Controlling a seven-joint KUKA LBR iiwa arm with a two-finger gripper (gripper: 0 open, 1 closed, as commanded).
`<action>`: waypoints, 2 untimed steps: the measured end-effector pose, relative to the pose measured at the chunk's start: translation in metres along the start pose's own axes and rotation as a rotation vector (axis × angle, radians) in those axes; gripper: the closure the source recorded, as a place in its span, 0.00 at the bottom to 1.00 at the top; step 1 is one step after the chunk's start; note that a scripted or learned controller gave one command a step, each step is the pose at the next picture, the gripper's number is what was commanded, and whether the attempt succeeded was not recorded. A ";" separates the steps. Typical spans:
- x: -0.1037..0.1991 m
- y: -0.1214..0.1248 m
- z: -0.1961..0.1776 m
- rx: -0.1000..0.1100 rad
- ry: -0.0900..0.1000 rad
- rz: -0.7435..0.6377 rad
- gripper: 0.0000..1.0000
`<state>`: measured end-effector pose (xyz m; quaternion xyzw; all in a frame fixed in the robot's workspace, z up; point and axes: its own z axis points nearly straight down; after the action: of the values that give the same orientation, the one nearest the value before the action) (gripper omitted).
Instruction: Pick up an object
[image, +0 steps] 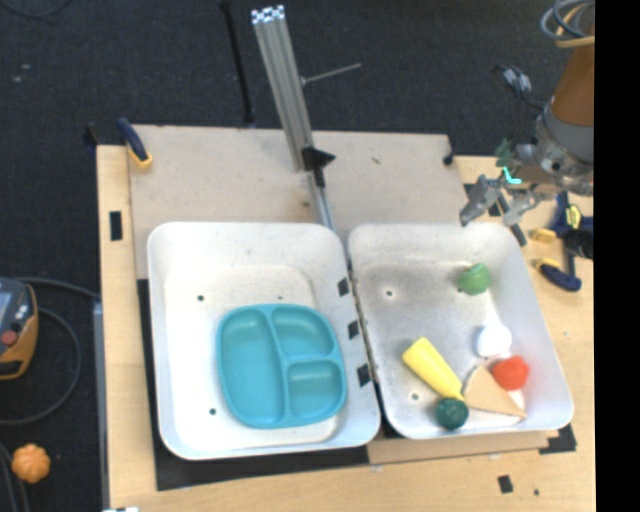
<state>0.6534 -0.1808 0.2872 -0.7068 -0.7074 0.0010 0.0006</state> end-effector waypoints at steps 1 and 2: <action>0.000 0.001 -0.002 -0.004 -0.001 -0.001 0.00; -0.004 0.003 0.060 0.001 -0.001 0.001 0.00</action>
<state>0.6565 -0.1850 0.2269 -0.7073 -0.7069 0.0017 0.0008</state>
